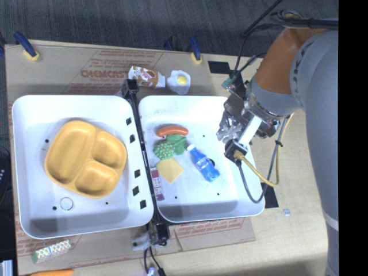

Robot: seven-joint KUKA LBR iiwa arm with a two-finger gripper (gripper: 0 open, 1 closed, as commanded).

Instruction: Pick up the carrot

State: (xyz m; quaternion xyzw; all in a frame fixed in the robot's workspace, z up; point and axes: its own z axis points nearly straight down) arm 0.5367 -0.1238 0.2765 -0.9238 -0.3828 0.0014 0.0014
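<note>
Overhead, two shallow white plastic bins sit side by side on a tabletop [287,234] lined with printed brown cardboard. In the left bin [26,171] rests a glossy yellow plate [85,157], rounded and moulded into three soft-edged compartments. The right bin [195,209] holds the small toys: the carrot [172,131], a smooth orange-red sausage-like shape, lies crosswise near the bin's far-left part, with a green tip at its right end. Just in front of it, touching or nearly so, sits a bumpy green piece [167,149] with a knobbly, studded surface. Below that lies a flat yellow square like a cheese slice [171,169], turned at an angle, and to its right a small blue bottle [204,164] with a white cap lies on its side, pointing diagonally. The gripper [233,135], dark metal with cables and a yellow hose trailing from it, hangs over the right edge of the right bin, well apart from the carrot; whether its fingers are spread or closed I cannot tell, and nothing is seen between them. Above it the arm's [299,62] smooth grey shell and orange band curve in from the right. Beyond the bins, on the cardboard, stand a small brown-and-white carton [144,76] and a white object with a yellow centre [179,81].
</note>
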